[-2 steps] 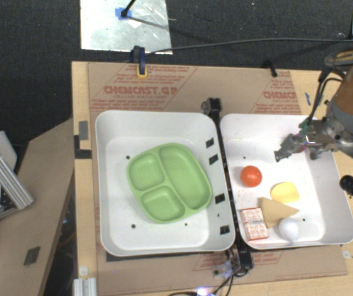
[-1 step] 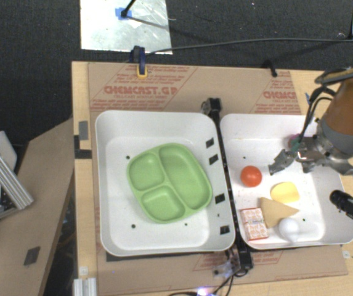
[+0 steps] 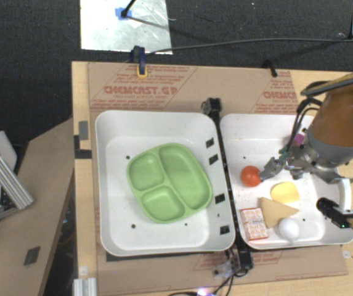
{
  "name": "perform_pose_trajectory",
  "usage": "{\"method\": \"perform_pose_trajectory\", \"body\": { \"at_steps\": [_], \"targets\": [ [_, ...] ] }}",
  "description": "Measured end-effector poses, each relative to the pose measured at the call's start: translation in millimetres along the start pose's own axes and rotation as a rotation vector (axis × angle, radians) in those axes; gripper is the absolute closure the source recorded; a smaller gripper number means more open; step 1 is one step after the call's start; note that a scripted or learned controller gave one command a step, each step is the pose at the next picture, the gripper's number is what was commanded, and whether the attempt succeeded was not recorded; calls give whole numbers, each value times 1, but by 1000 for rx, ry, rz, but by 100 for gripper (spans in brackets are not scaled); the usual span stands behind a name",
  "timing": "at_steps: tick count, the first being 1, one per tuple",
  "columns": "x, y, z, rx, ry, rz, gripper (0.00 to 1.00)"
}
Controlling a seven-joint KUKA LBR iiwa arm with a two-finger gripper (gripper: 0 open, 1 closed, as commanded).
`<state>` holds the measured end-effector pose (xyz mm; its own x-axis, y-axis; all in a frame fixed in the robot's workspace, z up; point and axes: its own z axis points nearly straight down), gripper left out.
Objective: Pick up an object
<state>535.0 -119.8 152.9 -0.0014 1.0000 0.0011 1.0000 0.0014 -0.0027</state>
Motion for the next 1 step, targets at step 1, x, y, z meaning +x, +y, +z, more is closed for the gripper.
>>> {"method": "perform_pose_trajectory", "body": {
  "at_steps": [1],
  "targets": [
    [-2,8,58,0,0,0,0]
  ]
}}
